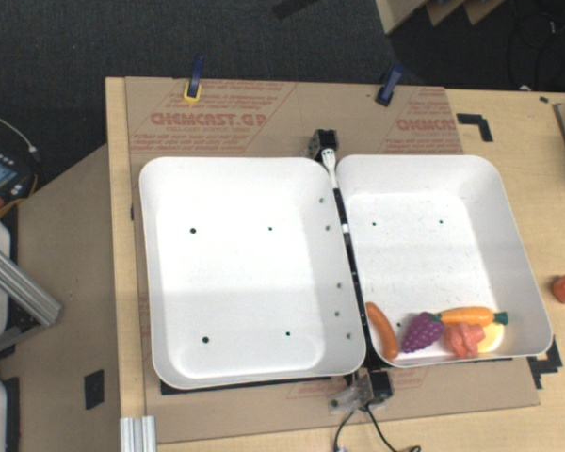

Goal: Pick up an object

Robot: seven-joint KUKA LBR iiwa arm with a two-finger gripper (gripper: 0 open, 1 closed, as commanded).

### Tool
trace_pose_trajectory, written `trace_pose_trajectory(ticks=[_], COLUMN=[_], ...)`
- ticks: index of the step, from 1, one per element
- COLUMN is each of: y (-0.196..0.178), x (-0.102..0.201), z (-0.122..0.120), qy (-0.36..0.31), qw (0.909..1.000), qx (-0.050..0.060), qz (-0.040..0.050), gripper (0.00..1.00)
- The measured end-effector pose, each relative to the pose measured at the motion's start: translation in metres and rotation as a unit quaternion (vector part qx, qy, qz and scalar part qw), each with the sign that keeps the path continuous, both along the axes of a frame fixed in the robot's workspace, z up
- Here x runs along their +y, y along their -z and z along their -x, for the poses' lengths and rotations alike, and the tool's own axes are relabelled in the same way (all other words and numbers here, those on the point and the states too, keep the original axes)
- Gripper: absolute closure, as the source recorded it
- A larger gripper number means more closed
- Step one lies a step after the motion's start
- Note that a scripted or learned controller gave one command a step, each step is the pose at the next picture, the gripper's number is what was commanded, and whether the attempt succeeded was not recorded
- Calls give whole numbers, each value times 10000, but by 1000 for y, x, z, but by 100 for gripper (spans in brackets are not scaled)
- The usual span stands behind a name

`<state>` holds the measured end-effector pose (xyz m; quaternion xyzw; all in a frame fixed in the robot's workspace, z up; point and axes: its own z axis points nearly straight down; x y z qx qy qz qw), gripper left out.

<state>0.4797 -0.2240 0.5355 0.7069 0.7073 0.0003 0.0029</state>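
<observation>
Several toy foods lie along the near edge of the right bin (471, 196). An orange sausage-shaped piece (381, 330) rests against the bin's left wall. Next to it sits a purple bunch of grapes (421, 331). An orange carrot with a green tip (473, 316) lies above a red piece (461, 339) and a pale yellow piece (491, 338). They are packed close, touching one another.
The left bin (169, 252) stands beside the right one on a brown cardboard sheet (264, 111) held by clamps (194, 85). A small orange-red object (563, 288) lies on the bench outside the right bin. Metal framing (19, 285) stands at the far left.
</observation>
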Motion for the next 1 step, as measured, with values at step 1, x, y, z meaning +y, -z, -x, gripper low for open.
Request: trace_pose_trajectory(ticks=[1], y=[0], x=[0], z=[0], qy=[0], qw=[10000], qx=[0], qz=[0], gripper=[100])
